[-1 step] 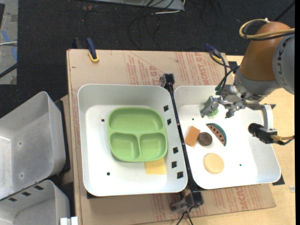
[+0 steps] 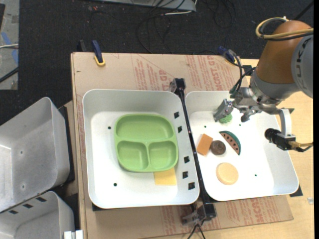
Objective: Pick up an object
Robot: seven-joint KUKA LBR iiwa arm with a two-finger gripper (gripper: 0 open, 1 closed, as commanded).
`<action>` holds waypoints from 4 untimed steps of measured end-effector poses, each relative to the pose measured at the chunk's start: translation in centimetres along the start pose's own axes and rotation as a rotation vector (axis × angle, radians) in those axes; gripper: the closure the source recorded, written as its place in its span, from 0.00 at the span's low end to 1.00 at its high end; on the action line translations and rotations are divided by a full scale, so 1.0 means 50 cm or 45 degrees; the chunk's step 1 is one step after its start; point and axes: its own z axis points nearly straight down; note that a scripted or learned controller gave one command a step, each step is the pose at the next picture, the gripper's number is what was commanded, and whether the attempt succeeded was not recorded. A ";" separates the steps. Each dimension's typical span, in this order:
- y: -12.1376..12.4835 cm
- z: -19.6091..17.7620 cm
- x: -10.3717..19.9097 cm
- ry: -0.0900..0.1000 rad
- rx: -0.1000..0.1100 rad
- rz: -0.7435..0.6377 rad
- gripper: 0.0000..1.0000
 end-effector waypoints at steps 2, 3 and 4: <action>0.001 0.174 -0.003 0.000 0.004 0.005 0.00; 0.001 0.231 -0.002 0.000 0.003 0.004 0.00; 0.003 0.207 -0.002 -0.001 -0.002 0.005 1.00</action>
